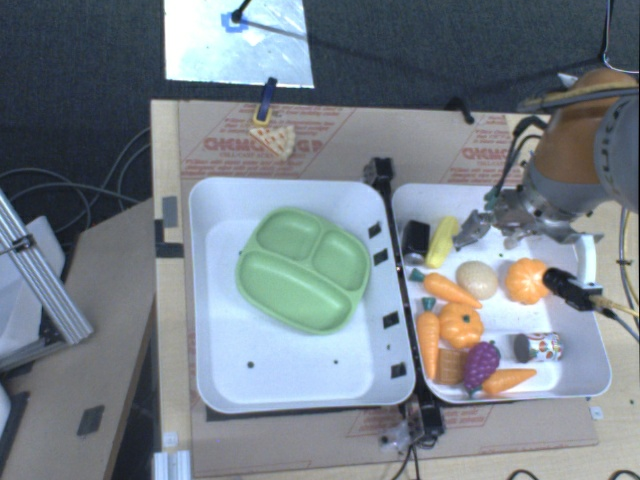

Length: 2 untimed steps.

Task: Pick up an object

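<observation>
Several toy foods are crowding the right bin (600,368). Gripper (478,224) is hovering at upper right of the frame beside the yellow corn (441,242); its state cannot be told. Corn is probably light, hard, slippery plastic; grasping across its narrow middle seems best.

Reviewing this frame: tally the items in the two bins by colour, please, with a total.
Green: 1, the divided plate
Orange: 5, three carrots, a pumpkin, a round fruit
Yellow: 1, a long piece
Beige: 1, an egg shape
Purple: 1, grapes
Black: 1, a block
White and red: 1, a small can
Total: 11
</observation>
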Each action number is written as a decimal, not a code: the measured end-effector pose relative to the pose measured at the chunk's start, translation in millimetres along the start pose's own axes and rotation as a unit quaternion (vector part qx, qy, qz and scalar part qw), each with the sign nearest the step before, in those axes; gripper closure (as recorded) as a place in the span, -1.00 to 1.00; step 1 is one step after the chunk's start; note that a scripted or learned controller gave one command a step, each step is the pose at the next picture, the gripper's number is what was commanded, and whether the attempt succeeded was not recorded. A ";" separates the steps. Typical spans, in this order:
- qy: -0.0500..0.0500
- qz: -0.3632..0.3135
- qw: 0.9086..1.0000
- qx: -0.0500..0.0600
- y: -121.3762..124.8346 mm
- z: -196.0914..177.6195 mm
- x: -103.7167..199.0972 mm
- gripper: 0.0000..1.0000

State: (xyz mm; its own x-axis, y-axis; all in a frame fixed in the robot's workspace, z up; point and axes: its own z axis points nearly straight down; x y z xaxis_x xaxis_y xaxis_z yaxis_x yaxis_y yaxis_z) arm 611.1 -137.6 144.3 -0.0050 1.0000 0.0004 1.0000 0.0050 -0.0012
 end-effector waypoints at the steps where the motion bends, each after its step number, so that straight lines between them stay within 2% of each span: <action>1: 0.000 0.001 1.000 0.001 -2.6 59.2 6.4 -1.00; 2: 0.000 0.002 1.000 -0.001 -1.9 59.5 6.5 -1.00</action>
State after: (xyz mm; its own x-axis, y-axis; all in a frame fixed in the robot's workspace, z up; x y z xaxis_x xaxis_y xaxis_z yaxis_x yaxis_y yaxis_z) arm 609.1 -131.0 84.8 -0.0019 1.0000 0.0002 1.0000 0.0019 0.0008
